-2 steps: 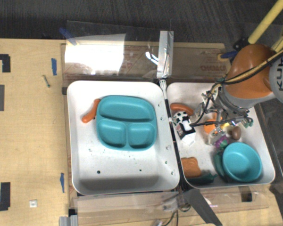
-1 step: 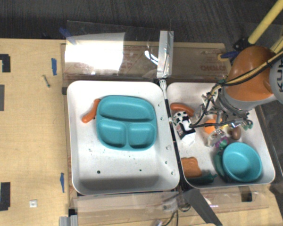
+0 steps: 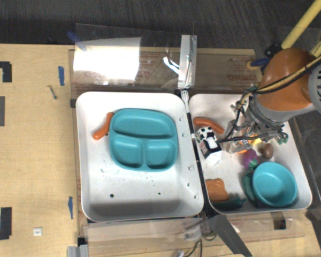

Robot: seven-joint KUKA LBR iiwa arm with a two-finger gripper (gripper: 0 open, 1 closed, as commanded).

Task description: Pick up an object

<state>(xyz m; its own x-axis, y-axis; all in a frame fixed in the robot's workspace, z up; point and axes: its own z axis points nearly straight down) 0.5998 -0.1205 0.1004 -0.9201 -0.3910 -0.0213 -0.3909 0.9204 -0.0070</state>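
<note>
A teal divided plate (image 3: 143, 139) lies in the left bin (image 3: 91, 197), an orange sausage-shaped toy (image 3: 102, 126) at its left edge. In the right bin (image 3: 302, 197), small toys (image 3: 208, 139) and a teal bowl (image 3: 274, 183). The tool (image 3: 251, 135) hangs over them.

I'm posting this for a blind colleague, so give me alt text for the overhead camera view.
A grey and orange robot arm reaches into the right white bin above small toys and a teal bowl. The left white bin holds a teal divided plate with an orange sausage-shaped toy at its left edge.
</note>
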